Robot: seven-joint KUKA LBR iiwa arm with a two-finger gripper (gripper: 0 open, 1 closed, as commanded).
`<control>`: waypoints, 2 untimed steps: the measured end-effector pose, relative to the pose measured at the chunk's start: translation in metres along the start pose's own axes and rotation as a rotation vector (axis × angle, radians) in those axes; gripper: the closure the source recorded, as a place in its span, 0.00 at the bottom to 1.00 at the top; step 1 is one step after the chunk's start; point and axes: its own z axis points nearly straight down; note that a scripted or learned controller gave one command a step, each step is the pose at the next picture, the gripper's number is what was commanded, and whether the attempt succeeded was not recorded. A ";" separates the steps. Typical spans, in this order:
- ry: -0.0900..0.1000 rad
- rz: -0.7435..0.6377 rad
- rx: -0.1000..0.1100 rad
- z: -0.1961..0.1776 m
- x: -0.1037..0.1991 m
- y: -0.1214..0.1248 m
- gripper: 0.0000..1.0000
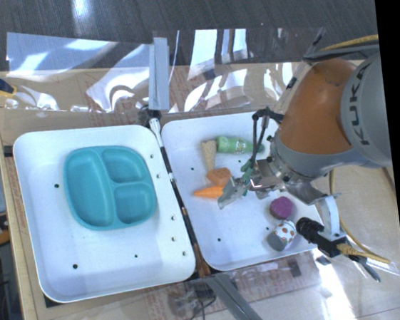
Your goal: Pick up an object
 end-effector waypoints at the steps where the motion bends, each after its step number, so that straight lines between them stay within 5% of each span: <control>1: -0.001 0.278 -0.001 0.068 -0.022 0.062 0.00; 2: -0.007 0.108 -0.030 0.132 -0.024 0.096 0.00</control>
